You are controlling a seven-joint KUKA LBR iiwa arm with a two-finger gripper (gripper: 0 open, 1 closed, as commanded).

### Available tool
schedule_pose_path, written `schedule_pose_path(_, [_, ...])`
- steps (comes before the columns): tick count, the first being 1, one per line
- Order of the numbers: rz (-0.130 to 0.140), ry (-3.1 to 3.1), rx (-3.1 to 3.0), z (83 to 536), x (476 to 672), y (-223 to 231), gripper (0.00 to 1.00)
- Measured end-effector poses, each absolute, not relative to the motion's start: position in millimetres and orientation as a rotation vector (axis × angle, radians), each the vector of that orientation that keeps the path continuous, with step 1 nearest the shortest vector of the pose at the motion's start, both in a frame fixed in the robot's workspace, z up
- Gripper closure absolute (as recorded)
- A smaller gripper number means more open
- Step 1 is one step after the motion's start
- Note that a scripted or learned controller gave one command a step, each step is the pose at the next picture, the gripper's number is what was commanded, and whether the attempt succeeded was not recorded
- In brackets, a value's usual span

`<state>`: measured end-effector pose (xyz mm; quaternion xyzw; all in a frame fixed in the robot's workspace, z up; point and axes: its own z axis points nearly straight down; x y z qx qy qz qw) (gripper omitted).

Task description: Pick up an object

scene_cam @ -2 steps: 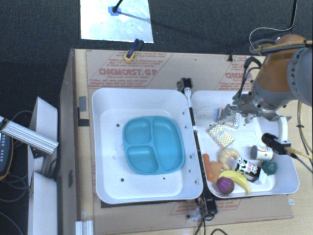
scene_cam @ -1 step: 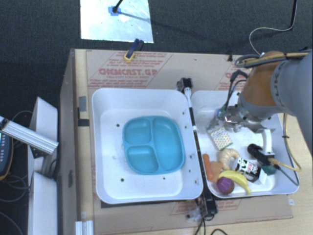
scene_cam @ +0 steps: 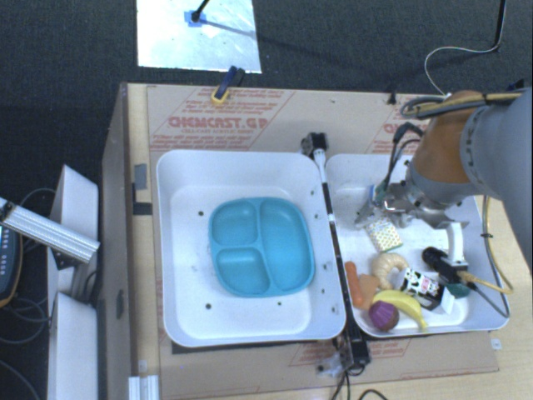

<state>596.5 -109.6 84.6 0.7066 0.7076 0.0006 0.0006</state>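
Note:
My gripper [scene_cam: 376,213] hangs low over the middle of the right bin [scene_cam: 350,173], on the arm coming in from the right. Just below it, at its tip, lies a small pale checkered block [scene_cam: 384,236]; whether the two touch is unclear. Towards the bin's front lie a beige ring-shaped bun [scene_cam: 390,265], an orange carrot [scene_cam: 361,284], a yellow banana [scene_cam: 406,305], a purple round piece [scene_cam: 383,315] and a black-and-white spotted piece [scene_cam: 421,284].
The left bin [scene_cam: 179,223] holds a blue divided plate [scene_cam: 261,246] at its centre. A black divider rail [scene_cam: 327,215] runs between the two bins. The items crowd the right bin's front corner.

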Motion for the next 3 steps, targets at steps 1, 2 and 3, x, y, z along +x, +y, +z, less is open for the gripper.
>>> schedule_pose_path(1, [0.0, 2.223, 2.22, 84, 575.9, -114, 0.0])
schedule_pose_path(2, [0.003, 2.224, 2.217, 95, 576.7, -114, 1.0])
schedule_pose_path(3, [0.004, 2.224, 2.215, 185, 576.2, -71, 1.0])
